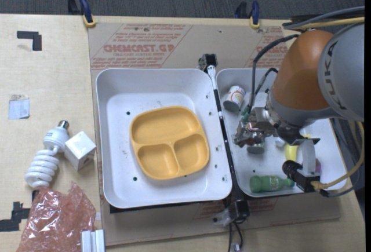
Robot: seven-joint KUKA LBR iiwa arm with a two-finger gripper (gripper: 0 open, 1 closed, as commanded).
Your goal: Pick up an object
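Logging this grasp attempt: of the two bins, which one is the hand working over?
The right bin, which holds a green bottle and a small can. The hand hangs over it; the left bin holds a yellow divided tray.

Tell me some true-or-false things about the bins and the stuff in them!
1. The yellow tray lies in the left bin. True.
2. The green bottle stands upright. False: it lies on its side in the right bin.
3. The light bulb is inside a bin. False: it lies on the bench, left of both bins.
4. The gripper is over the right bin. True.
5. The yellow tray has three compartments. True.
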